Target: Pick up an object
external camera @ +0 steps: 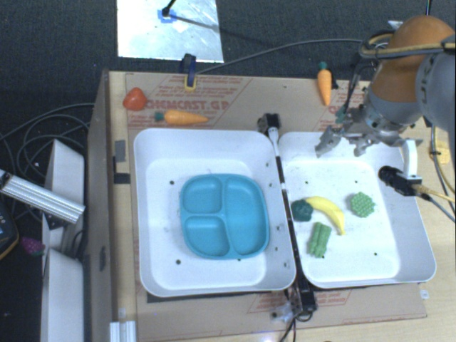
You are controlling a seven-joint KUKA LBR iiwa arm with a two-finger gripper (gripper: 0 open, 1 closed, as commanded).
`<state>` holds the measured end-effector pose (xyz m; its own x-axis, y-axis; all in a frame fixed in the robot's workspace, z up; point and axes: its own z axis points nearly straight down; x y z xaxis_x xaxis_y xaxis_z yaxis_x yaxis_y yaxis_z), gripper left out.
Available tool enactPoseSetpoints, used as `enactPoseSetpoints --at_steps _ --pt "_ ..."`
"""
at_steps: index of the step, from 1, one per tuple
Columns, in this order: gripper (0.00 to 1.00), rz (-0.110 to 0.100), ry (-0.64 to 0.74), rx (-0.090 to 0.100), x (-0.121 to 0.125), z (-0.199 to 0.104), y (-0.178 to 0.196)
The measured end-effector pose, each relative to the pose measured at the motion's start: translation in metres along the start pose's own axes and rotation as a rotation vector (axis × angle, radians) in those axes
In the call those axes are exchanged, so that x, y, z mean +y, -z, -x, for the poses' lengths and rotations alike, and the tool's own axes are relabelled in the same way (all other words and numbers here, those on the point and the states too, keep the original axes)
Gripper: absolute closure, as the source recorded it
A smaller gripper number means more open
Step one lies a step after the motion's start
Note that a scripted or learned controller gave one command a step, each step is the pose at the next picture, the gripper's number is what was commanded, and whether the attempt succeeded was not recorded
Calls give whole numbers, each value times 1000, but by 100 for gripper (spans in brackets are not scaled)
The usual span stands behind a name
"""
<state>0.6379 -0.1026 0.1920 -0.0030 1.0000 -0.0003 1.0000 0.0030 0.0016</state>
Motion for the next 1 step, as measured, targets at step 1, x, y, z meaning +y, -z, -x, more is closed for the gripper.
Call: enactPoseSetpoints --at_steps 1 --pt "0 -4 -3 0 -44 27 -73"
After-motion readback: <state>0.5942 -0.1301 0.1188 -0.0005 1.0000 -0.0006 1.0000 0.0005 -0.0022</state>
